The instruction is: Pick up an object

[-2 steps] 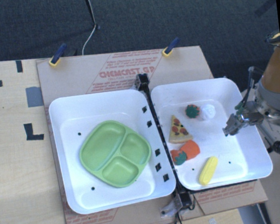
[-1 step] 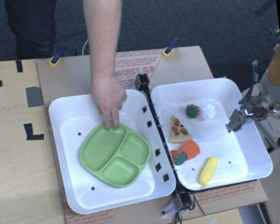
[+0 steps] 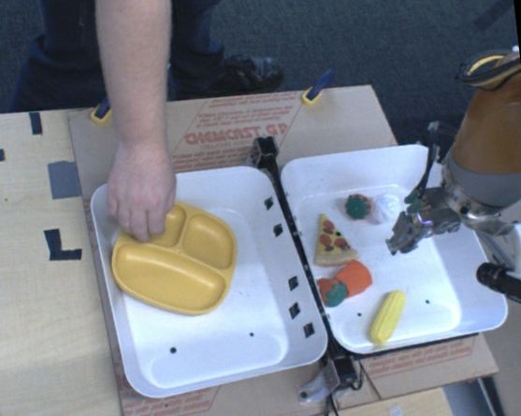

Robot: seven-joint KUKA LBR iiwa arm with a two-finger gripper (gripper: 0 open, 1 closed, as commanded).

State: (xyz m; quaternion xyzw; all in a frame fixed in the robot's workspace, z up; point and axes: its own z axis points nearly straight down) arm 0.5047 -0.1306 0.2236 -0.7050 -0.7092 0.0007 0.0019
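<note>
gripper over right bin, open/shut unclear, nothing visibly held | corn nearest front: looks light, stiff, smooth | grip across its middle

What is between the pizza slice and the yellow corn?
In the camera view, an orange-and-red toy vegetable sits left of the line from the pizza slice to the corn; the rest is bare white bin floor.

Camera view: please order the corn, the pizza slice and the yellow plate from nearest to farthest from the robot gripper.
Measured from the gripper above the right bin:
1. Pizza slice, to the gripper's left in the right bin; the corn, below it near the front, is too close to call.
2. Yellow plate, in the left bin, clearly farthest.
</note>
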